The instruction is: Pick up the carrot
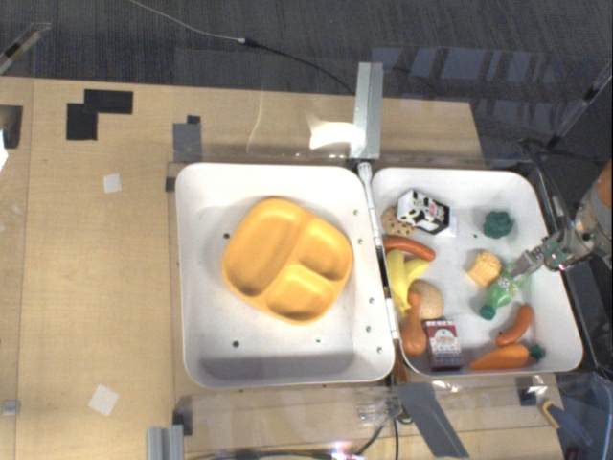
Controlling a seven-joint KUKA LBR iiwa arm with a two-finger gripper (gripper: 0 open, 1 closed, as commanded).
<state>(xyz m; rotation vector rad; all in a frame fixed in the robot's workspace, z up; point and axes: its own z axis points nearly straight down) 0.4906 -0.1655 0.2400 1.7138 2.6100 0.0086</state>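
Note:
The carrot [500,357] is orange with a green top. It lies flat along the front wall of the right bin [460,173], near that bin's front right corner, with its green end pointing right. My gripper [542,257] hangs over the right side of the same bin, well behind the carrot and apart from it. Its tip is close to a yellow corn piece [484,267] and a green bottle [496,300]. Nothing shows in its grasp.
Just behind the carrot lies a red-orange sausage-shaped piece [515,324]. A red box [442,341], a potato [427,300], a banana [407,276], a hot dog [409,248], a cow-pattern carton [421,212] and broccoli [497,223] crowd the right bin. The left bin [206,353] holds a yellow divided plate [287,257].

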